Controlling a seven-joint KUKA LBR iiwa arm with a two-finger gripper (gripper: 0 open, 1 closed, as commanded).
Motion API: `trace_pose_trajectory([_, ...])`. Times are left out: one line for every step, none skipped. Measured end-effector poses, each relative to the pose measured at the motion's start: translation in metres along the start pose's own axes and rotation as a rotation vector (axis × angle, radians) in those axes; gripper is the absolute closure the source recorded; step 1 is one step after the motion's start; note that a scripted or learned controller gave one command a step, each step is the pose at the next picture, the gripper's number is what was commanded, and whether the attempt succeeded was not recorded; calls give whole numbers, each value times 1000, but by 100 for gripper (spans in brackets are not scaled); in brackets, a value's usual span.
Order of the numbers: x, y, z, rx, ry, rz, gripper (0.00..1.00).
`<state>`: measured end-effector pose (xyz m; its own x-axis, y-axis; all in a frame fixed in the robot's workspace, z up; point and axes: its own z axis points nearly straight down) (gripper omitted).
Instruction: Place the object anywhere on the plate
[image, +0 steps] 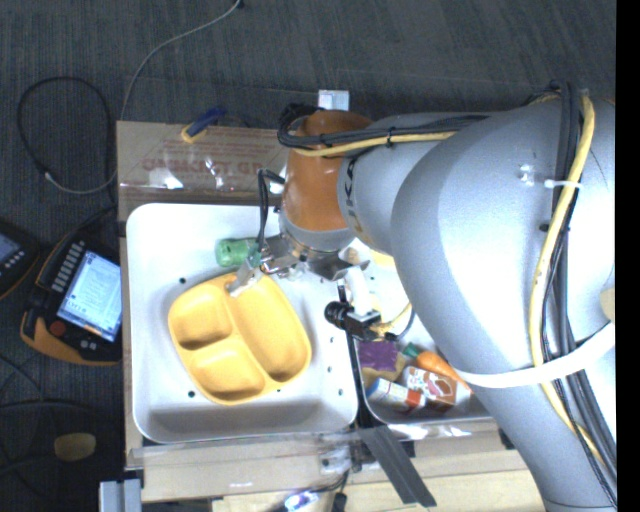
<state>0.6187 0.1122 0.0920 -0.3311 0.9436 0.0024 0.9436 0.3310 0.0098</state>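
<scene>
A yellow plate (238, 340) with three compartments lies tilted in the left white bin (150, 300). A small green object (234, 250) lies at the plate's far rim, on the bin floor or just above it. My gripper (250, 272) hangs below the orange wrist band, right beside the green object and over the plate's far edge. The wrist hides part of the green object, so I cannot tell whether it is held.
The right bin (385, 410) holds a purple item (378, 353), an orange carrot-like piece (432, 360) and a red-labelled bottle (415, 388). The grey arm covers most of the right side. Cardboard (200, 160) lies behind the bins.
</scene>
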Motion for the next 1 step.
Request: trace_pose_trajectory([0,0,0,0,0,0,0])
